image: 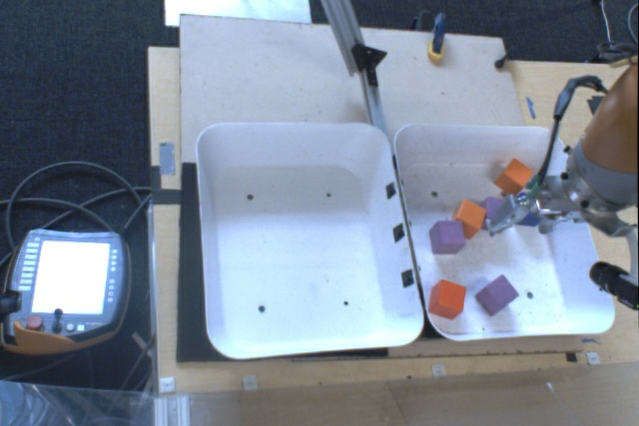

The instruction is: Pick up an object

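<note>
The arm (604,155) reaches in from the right over the right bin (584,319), with the gripper (504,217) low near the bin's middle. Whether it is wide or narrow, I cannot tell. 6 blocks lie in this bin. A purple block (494,207) sits right at the gripper tip, touching an orange block (470,215) just left of it. Another purple block (447,236) lies further left, an orange block (515,176) farther back, and an orange block (447,298) and purple block (496,294) lie near the front. The left bin (215,244) stands beside it.
</note>
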Controlling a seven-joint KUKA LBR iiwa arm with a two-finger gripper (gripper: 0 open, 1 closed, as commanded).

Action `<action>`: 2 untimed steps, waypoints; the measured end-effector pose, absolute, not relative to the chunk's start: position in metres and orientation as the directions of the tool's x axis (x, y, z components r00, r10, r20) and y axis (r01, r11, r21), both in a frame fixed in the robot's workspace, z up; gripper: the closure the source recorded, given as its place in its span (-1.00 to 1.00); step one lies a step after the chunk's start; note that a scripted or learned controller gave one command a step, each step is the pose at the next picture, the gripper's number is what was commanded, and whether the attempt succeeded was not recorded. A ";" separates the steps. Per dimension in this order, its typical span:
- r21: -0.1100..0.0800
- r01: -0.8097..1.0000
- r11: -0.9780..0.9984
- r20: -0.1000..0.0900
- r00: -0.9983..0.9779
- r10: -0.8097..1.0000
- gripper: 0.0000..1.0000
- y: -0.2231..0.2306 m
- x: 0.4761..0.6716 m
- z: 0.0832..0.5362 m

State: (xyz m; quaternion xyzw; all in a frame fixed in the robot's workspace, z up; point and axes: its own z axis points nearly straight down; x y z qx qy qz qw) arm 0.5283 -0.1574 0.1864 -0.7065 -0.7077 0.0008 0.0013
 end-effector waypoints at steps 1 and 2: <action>-0.004 1.000 0.001 0.001 -0.001 1.000 -1.00 -0.161 0.519 0.137; 0.005 1.000 0.004 -0.001 -0.004 1.000 1.00 -0.162 0.521 0.151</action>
